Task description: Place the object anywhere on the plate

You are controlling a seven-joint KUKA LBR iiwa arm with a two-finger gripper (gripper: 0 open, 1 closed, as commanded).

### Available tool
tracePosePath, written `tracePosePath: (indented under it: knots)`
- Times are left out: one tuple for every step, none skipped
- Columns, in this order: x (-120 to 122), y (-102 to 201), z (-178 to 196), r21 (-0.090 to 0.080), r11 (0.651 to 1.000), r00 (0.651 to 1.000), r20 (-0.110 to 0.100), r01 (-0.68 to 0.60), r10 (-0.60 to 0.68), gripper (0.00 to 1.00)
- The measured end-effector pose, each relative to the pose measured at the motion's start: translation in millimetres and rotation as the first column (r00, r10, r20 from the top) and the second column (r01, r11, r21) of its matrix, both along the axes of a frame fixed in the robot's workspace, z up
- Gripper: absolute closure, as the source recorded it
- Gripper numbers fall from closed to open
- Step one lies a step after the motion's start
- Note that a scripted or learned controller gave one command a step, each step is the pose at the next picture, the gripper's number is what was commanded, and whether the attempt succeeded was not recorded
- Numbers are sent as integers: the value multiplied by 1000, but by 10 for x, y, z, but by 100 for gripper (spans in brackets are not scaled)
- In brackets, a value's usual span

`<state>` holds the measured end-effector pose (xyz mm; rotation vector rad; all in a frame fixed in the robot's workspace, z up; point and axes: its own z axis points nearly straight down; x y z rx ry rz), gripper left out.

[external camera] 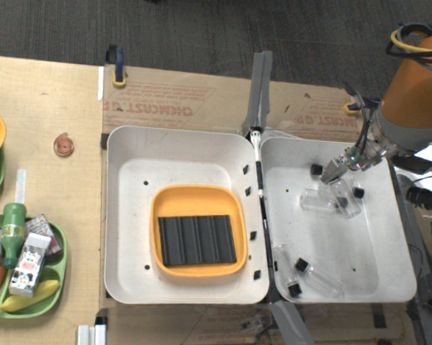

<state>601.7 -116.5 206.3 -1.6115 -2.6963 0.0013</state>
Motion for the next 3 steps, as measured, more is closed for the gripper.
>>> tracePosePath:
  knots:
    - [256, -158, 163, -1, 977, 977, 4, -215, 215, 100]
    - [403, -990, 631, -3, 928, 928, 4, -373, 373, 100]
    - [501, -1058, 854, -4, 839, 839, 4, -544, 544, 100]
